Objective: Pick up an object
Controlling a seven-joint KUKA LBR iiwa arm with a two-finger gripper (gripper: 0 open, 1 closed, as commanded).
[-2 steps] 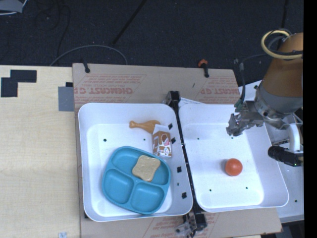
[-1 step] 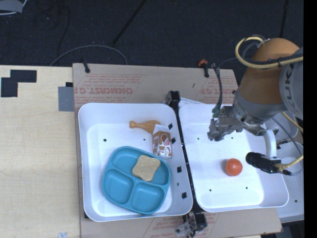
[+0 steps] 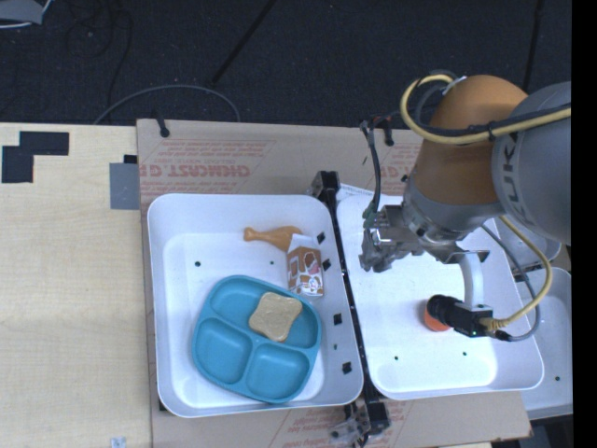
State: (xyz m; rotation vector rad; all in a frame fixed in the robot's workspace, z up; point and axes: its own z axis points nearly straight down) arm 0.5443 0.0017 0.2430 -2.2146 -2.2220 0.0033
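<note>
- Left bin [image 3: 177, 250]: blue divided plate [image 3: 233, 357] carrying a toast slice [image 3: 275, 315]; at its twelve o'clock a drumstick [image 3: 272, 236], at one o'clock a small carton [image 3: 305, 271].
- Right bin [image 3: 410, 367]: gripper [image 3: 378, 255] hovers at its ten o'clock; I can't tell how the jaws stand.
- Orange object [image 3: 434, 317] at four o'clock from the gripper, half hidden.

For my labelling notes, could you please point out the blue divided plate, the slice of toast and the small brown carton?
Blue divided plastic plate [image 3: 227, 355]: camera view, lower-left compartment.
Tan toast slice [image 3: 275, 315]: camera view, its middle.
Small brown carton [image 3: 306, 272]: camera view, front face.

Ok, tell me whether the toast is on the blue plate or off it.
On it. The toast lies inside the blue plate's upper right compartment, in the left bin.
</note>
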